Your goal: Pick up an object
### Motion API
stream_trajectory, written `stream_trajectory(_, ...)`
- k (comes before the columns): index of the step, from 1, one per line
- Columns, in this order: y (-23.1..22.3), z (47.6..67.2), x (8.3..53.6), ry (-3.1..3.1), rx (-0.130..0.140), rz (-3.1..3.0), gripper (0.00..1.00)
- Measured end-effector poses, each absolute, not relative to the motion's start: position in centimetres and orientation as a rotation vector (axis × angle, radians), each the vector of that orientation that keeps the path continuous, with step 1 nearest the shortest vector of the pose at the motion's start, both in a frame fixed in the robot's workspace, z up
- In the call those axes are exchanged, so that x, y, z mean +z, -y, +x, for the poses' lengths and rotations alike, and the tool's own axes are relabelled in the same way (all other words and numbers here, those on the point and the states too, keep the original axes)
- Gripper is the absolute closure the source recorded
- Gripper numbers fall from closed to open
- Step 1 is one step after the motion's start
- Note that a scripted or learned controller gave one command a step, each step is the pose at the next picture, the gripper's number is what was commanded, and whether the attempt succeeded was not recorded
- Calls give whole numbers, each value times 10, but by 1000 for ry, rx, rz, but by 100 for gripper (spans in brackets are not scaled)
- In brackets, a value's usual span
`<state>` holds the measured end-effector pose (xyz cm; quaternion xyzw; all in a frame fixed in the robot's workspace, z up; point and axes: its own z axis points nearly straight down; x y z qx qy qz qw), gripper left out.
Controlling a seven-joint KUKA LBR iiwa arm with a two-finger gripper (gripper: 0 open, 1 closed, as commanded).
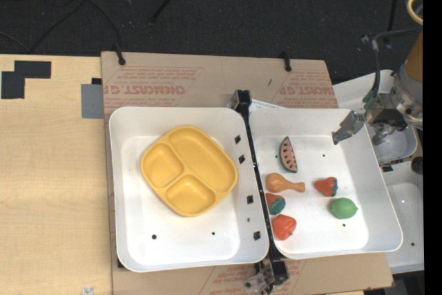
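The gripper (347, 128) hangs over the right bin's (376, 173) upper right edge; whether its fingers are parted I cannot tell, and nothing seems held. Below it lie a watermelon slice (289, 154), drumstick (283, 184), strawberry (327, 186), lime (343, 207) and red pepper (283, 226). A yellow tray (189, 170) fills the left bin (131, 217)

Even overhead light, soft shadows, dark background, slightly grainy

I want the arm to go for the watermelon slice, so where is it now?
The watermelon slice lies in the right bin, near its upper left, just above the orange chicken leg and close to the divider between the bins.
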<state>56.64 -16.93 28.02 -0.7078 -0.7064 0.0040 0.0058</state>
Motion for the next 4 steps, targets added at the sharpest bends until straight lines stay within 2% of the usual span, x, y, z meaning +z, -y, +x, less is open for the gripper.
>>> stream_trajectory(1, 169, 568, 286, 2220, 3, -2219, 0)
stream_trajectory(4, 169, 537, 115, 2215, 7, -2216, 0)
